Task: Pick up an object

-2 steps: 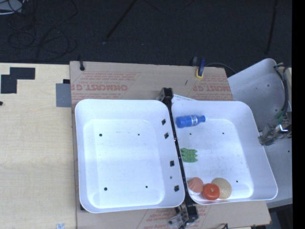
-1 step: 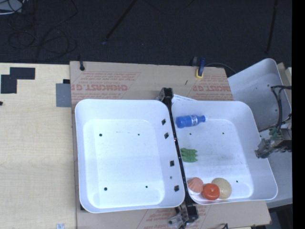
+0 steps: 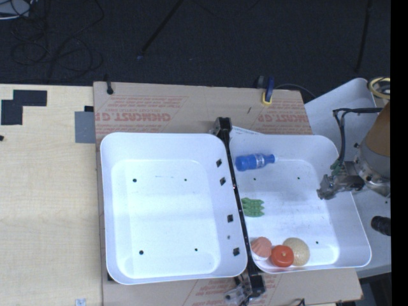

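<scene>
Landmark: right shallow white plastic bin [image 3: 319, 146] on the cardboard-covered worktop [image 3: 159, 107].
Gripper: grey two-finger gripper [image 3: 333, 183] hangs over the bin's right rim, touching nothing.
Fingers: whether apart or together, cannot tell.
Blue plastic bottle [image 3: 254, 162]: lying on its side near the bin's far left corner.
Green leafy toy piece [image 3: 252, 207]: by the bin's left wall, midway.
Near-left corner: pink round piece [image 3: 260, 247], red round piece [image 3: 282, 255] and beige round piece [image 3: 298, 249], clustered touching.
Left white bin [image 3: 111, 171]: just beside the landmark bin.

The arm [image 3: 382, 146] shows an orange band above a grey wrist ring. A thin black cable loops beside it. Its gripper [image 3: 328, 187] is small, grey metal with dark parts.
</scene>
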Available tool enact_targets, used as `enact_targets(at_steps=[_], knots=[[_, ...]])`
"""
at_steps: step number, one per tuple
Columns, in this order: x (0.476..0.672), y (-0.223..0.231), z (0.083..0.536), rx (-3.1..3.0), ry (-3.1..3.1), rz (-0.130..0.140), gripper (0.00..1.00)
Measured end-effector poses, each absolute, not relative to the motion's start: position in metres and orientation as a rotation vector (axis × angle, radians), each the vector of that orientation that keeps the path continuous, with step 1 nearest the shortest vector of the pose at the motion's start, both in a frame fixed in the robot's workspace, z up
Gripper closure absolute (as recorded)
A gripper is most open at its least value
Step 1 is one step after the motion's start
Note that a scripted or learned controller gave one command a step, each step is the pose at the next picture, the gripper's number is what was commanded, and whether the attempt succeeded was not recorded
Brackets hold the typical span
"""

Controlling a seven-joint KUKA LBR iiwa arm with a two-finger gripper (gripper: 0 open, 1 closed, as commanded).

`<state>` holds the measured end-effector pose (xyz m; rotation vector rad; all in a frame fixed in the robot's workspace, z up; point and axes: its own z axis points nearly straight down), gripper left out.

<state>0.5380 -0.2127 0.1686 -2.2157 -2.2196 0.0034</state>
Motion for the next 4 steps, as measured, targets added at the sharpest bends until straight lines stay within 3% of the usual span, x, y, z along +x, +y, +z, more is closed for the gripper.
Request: enact_targets(at_steps=[1,2,3,4], knots=[[0.537,-0.214,0.173,-2.222,-2.218,0.002,0.00],[0.536,-0.215,0.183,-2.222,-2.216,0.003,1.00],[0.522,-0.166,0.282,-2.219,-2.230,-0.007,1.00],[0.482,-0.083,0.232,-2.206,-2.221,0.006,1.00]])
